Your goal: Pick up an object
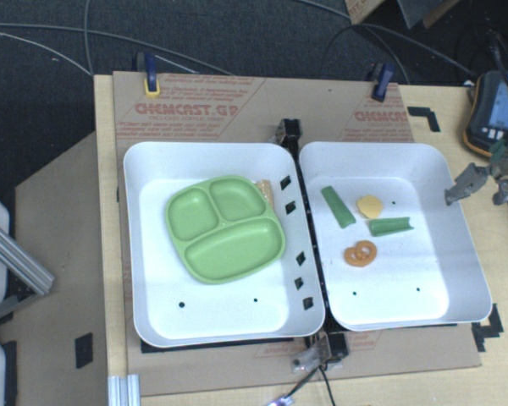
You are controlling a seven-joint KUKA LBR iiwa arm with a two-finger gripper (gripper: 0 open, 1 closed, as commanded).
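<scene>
White plastic makes up both bins: the left bin carries a green divided tray lying flat near its middle, while the right bin has the small pickable pieces loose on its floor. These are a green stick, a second green piece, a pale yellow disc and an orange ring, clustered close together, likely scattered for grasp trials. The gripper hangs at the right bin's far right rim, apparently holding nothing; how wide it stands I cannot tell.
</scene>
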